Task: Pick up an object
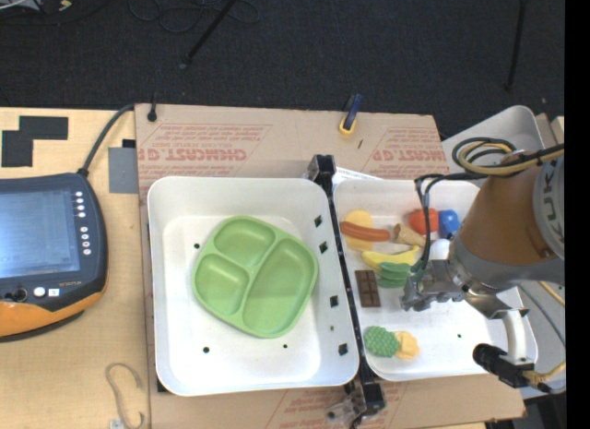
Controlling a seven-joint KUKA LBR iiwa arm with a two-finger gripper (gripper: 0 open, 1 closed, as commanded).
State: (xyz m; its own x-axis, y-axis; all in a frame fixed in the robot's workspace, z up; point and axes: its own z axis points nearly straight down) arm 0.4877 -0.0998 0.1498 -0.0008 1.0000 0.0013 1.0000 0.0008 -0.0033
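Gripper (417, 296) of the grey arm lowered into the right bin (461, 363), beside the toy food; whether it is wide, narrow or holding anything cannot be told. Hot dog (366, 231), banana (389, 256), green piece (395, 273) and chocolate bar (368, 288) lie clustered near the bin's left wall. Green-and-yellow corn toy (389, 342) rests apart, nearer the front. Left bin (175, 344) holds a green divided plate (255, 275). Tablet controller (46, 243) sits at far left.
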